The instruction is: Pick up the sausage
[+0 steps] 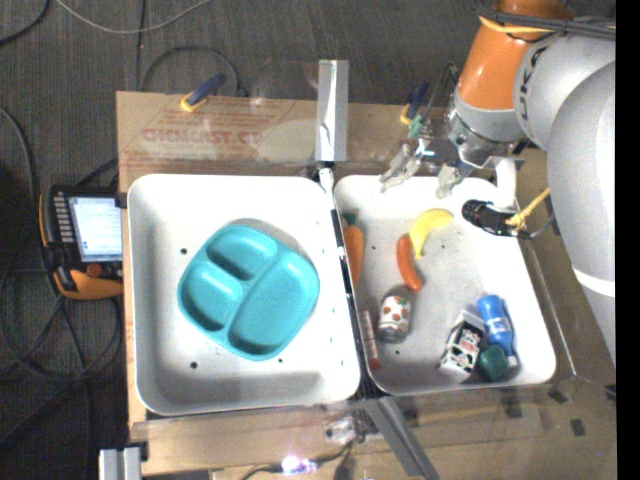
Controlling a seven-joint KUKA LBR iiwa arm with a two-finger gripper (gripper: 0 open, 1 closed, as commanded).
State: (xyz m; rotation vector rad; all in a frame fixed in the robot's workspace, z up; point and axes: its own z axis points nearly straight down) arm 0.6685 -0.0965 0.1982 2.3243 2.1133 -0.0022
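Arm work first: the grey-and-orange arm (520, 58) carries its end effector (425, 168) spread and empty over the right white bin's (540, 368) far rim. Bring it down toward the small reddish-orange sausage (408, 263), touching a yellow banana (432, 226), straddling its width.

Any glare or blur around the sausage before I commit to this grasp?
In the camera view, the sausage is evenly lit and fairly sharp, with only a soft shadow beside it; the banana next to it looks bright but not washed out. The gripper above the right bin is slightly soft-edged. A small glare spot sits at the bench's front edge, away from the bins.
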